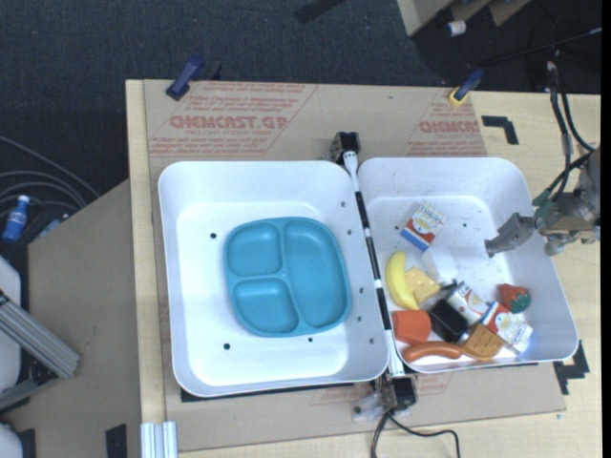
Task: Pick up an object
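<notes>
Item: my grey two-finger pincer (516, 235) is hovering over the right shallow white plastic bin's (496, 175) right side; I cannot tell its spread. Items: yellow plastic banana (398, 281), orange block (412, 326), black box (447, 319) are lying clustered below-left, apart from it.

left bin (181, 256): we see a blue plate (285, 275)
right bin (496, 184): toy pile, banana (399, 281)
gripper (511, 235): above right bin's edge
</notes>
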